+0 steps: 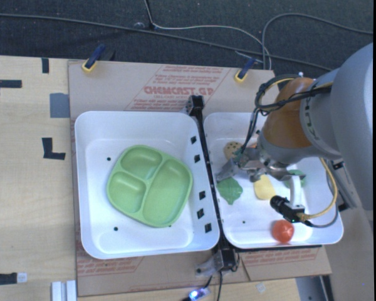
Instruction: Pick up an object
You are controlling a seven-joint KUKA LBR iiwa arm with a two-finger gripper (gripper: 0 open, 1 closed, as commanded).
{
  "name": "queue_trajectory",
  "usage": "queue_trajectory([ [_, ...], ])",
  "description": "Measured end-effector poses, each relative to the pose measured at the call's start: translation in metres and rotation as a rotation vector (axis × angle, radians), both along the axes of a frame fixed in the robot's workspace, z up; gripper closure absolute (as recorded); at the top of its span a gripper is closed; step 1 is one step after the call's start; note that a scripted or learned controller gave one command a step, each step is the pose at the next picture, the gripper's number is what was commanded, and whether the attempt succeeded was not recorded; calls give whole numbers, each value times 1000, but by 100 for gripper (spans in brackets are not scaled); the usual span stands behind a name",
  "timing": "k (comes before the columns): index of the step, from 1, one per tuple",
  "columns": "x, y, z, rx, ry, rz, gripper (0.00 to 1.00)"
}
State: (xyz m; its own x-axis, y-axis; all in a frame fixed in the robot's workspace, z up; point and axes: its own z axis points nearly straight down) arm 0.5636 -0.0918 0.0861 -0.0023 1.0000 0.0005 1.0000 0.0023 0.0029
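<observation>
My gripper [234, 167] is low in the right bin [313, 234], near its left wall. It hangs just above a green leafy piece [230, 190] that lies on the bin floor. A yellow object [263, 187] lies just right of the leafy piece, beside the gripper. A tan round piece [232, 148] sits behind the gripper, partly covered by it. A red ball-like object [282, 231] rests near the front edge of the bin. I see nothing held in the gripper.
The left bin [88, 168] holds a green divided plate [150, 185]. The arm's orange band [288, 115] and grey body cover the right bin's back right part. A black cable [285, 209] loops over the bin floor.
</observation>
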Motion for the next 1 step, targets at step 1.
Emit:
queue_trajectory([
  [1,0,0,10,-1,0,1,100],
])
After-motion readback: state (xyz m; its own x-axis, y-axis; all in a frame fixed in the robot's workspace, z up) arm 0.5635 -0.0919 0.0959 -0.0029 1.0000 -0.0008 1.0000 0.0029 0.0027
